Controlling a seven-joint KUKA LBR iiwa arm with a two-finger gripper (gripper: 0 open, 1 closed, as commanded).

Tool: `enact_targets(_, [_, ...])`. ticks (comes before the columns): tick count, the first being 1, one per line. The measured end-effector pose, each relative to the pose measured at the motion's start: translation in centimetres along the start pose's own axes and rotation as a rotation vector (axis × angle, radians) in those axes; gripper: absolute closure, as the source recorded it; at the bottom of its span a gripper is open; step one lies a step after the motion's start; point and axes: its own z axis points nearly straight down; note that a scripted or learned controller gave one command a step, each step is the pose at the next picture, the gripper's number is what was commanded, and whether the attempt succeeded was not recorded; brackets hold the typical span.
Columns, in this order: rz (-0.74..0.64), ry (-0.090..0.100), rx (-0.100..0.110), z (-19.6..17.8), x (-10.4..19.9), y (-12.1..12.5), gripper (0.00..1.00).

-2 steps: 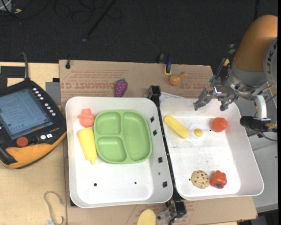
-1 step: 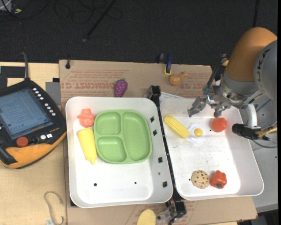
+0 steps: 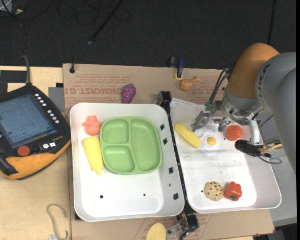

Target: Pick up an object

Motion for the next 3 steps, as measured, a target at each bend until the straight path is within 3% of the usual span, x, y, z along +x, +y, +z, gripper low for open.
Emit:
enact_targets(1, [0.001, 0.0, -0.001, 2.4, 0.3, 0.0, 0.0])
enact_targets(2, [0.002, -0.001, -0.003, 1.2, 0.2, 0.0, 1.0])
enact_targets(3, [0.006, -0.002, -0.008, -5.0, 0.4, -0.4, 1.0])
